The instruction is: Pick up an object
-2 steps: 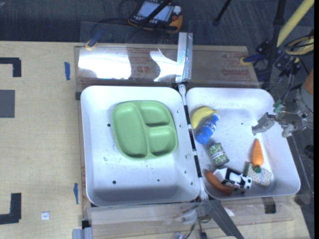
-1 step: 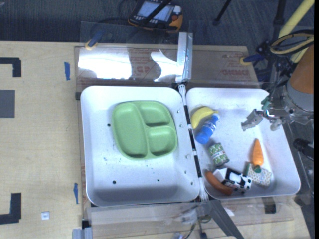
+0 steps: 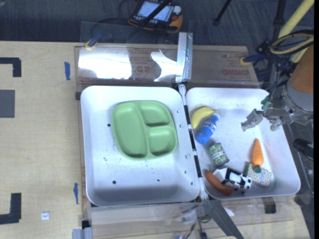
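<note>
The right bin (image 3: 234, 96) holds several small objects. A yellow banana (image 3: 201, 115) lies at its left, touching a blue bottle (image 3: 206, 129). Below them stands a small green can (image 3: 218, 154). An orange carrot (image 3: 256, 152) lies toward the right side. Along the front wall are a red-brown sausage (image 3: 217, 181), a black-and-white cow toy (image 3: 238, 179) and a patterned packet (image 3: 262, 176). My gripper (image 3: 262, 124) hangs over the bin's right part, above the carrot, open with nothing between its fingers (image 3: 248, 123).
In the left bin (image 3: 94, 148) lies a green divided plate (image 3: 144, 128). A metal divider (image 3: 184, 59) and clear panels stand behind the bins. Cables and stands crowd the upper right, and the arm's orange band (image 3: 303, 76) sits at the right edge.
</note>
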{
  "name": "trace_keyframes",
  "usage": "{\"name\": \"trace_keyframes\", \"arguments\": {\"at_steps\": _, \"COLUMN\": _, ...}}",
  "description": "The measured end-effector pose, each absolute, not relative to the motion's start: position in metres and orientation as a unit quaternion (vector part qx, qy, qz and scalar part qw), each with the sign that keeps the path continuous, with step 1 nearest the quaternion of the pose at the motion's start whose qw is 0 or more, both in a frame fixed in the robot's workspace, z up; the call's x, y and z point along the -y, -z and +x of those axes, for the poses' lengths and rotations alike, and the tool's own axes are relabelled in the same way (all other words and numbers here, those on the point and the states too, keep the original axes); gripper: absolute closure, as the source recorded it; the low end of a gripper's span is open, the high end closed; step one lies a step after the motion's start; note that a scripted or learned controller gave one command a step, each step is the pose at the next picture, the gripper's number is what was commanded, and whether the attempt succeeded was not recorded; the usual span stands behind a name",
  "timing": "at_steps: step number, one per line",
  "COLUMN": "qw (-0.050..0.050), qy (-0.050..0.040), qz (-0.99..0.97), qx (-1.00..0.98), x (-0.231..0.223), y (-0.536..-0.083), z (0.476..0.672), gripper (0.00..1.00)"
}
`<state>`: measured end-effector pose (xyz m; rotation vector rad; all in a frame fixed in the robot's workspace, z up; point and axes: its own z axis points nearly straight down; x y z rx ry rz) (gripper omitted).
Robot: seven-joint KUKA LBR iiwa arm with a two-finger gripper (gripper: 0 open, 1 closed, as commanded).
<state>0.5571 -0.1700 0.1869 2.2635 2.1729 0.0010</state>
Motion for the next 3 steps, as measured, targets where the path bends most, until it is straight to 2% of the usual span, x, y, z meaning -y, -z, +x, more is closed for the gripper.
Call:
{"name": "trace_keyframes", "arguments": {"at_steps": 1, "qw": 0.002, "qy": -0.0002, "qz": 0.717, "qx": -0.697, "x": 0.171, "y": -0.171, "z": 0.569, "gripper": 0.0}}
{"name": "trace_keyframes", "arguments": {"at_steps": 2, "qw": 0.002, "qy": -0.0015, "qz": 0.726, "qx": -0.688, "x": 0.191, "y": -0.087, "z": 0.535, "gripper": 0.0}}
{"name": "trace_keyframes", "arguments": {"at_steps": 3, "qw": 0.002, "qy": -0.0015, "qz": 0.823, "qx": -0.568, "x": 0.164, "y": -0.087, "z": 0.537, "gripper": 0.0}}
